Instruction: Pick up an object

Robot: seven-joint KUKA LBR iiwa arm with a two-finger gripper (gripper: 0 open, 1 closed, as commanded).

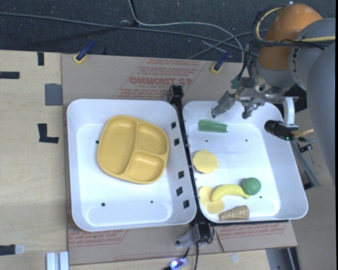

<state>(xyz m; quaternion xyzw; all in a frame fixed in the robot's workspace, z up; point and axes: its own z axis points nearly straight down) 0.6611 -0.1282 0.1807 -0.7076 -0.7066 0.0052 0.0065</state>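
Observation:
My gripper (235, 111) hangs over the back edge of the right bin (270, 151), its two fingers spread apart and open with nothing between them. A green stick-shaped piece (213, 126) lies just below and left of the fingertips. Further forward in the same bin lie a yellow disc (205, 162), a banana (230, 192), a green ball (250, 185), a second yellow disc (208, 201) partly under the banana, and a tan cone-shaped piece (234, 212).
The left bin (87, 179) holds a yellow divided plate (132, 149). Black clips run along the divider (183, 151) between the bins. Cables cross the dark surface at the back, and the arm's bulk fills the upper right.

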